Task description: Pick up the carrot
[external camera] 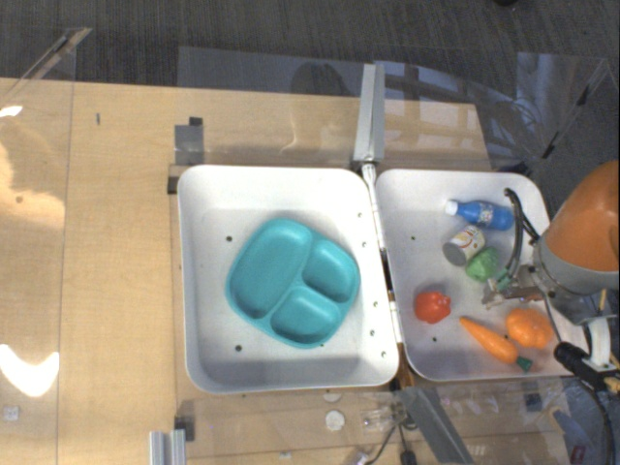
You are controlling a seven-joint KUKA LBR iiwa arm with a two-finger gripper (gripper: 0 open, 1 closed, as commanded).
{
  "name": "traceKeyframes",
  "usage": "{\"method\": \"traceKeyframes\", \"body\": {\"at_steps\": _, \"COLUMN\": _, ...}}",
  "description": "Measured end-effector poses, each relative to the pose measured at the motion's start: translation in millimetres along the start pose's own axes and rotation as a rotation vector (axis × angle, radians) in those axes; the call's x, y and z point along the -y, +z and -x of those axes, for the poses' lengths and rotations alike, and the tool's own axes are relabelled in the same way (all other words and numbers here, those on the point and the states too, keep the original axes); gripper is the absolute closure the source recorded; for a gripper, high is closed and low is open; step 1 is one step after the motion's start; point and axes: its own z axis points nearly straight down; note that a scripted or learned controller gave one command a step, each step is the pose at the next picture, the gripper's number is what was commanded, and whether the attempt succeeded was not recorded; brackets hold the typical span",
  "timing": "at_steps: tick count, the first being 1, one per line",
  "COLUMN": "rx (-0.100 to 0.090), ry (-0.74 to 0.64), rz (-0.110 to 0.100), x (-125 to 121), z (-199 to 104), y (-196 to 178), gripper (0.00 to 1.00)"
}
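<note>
two bins sit side by side; the carrot (490, 341) lies in the right bin (426, 356), near its front edge, tip toward a red tomato (433, 305). the gripper (506, 289) hangs just above and behind it, not touching, and whether it is spread or pressed together i cannot tell. the arm (586, 231) leans in from the right over an orange (529, 327). a teal tray (294, 281) fills the left bin (203, 260).

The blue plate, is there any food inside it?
No, the blue plate in the left bin has nothing in its three sections. The bin floor under it is covered. The carrot lies in the right bin.
</note>
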Motion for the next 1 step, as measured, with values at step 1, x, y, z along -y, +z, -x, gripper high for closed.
{"method": "traceKeyframes", "body": {"at_steps": 1, "rx": 0.000, "ry": 0.000, "rz": 0.000, "x": 0.1, "z": 0.0, "y": 0.1, "gripper": 0.00}}
